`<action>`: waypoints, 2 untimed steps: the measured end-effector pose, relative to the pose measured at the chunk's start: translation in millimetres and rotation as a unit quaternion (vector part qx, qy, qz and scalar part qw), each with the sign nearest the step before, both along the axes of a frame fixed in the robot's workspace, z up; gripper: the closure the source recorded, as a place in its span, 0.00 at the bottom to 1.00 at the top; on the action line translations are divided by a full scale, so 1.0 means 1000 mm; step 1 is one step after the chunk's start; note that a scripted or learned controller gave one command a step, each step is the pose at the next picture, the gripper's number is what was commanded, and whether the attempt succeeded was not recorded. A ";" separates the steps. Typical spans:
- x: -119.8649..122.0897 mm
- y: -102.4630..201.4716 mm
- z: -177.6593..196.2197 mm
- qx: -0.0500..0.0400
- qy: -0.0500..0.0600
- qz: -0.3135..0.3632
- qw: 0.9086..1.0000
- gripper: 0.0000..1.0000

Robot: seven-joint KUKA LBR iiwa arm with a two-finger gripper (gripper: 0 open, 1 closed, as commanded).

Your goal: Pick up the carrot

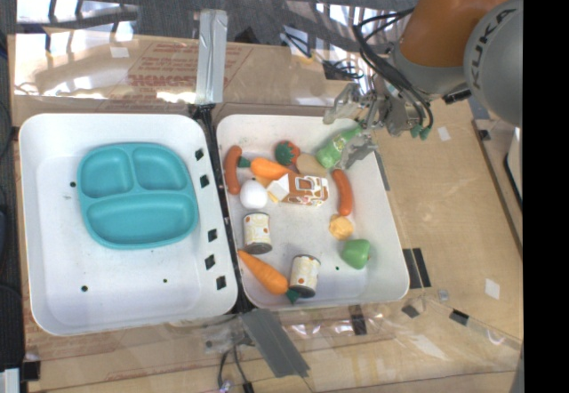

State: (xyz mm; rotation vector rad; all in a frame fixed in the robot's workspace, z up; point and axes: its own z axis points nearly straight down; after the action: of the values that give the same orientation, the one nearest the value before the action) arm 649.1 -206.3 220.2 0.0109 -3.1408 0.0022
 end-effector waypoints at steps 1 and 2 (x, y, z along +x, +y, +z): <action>-0.094 0.006 -0.104 -0.001 -0.011 -0.080 0.997 0.00; -0.117 0.108 -0.095 0.001 -0.006 -0.021 1.000 0.00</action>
State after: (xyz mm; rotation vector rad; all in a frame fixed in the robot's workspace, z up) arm 531.8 -98.7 124.8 -0.0551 -3.1517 -0.0024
